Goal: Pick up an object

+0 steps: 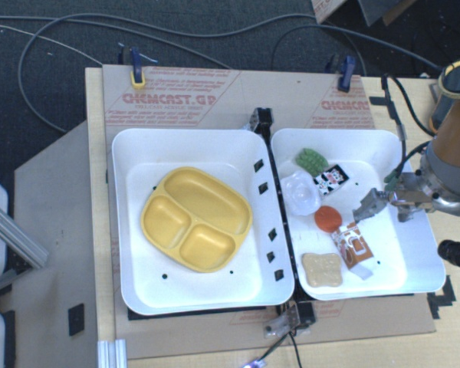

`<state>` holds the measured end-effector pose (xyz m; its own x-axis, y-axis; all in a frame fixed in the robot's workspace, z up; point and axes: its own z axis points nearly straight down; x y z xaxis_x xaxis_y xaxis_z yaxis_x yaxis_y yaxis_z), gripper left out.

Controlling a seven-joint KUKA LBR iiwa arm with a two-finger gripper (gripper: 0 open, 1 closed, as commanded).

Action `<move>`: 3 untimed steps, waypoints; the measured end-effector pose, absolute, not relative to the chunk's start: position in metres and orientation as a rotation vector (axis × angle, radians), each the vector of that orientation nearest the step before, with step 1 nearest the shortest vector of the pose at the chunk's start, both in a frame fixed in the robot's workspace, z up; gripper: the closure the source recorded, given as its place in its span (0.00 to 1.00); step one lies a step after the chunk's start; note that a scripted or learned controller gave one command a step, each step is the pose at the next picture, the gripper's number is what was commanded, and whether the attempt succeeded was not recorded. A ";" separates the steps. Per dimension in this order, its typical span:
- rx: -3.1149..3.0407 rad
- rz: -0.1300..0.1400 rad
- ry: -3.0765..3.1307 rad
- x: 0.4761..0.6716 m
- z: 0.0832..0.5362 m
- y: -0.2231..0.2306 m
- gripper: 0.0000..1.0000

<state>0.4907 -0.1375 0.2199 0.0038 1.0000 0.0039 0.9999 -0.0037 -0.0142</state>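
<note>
We see the grey arm [445,159] with its orange band reaching in from the right, low over the right white bin [414,271].
In the left white bin [130,228] lies a yellow three-compartment plastic tray [197,218]. The gripper [366,208] hangs tilted, near an orange round object [328,218] and a brown-and-white snack packet [353,246]; we cannot tell how its claw stands.

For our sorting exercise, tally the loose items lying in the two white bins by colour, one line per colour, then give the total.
Yellow: 1, the tray
Green: 1, the green piece
Clear: 1, the clear lid
Black and white: 1, the patterned piece
Red-orange: 1, the round piece
Brown and white: 1, the packet
Tan: 1, the slab
Total: 7
</note>
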 end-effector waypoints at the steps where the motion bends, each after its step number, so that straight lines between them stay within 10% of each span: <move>1: -2.220 0.000 -2.220 0.494 0.226 -0.137 0.00; 3: -2.218 0.003 -2.217 0.499 0.119 -0.148 0.00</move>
<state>0.4993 -0.1479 0.1190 0.0005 1.0000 0.0029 1.0000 -0.0005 -0.0058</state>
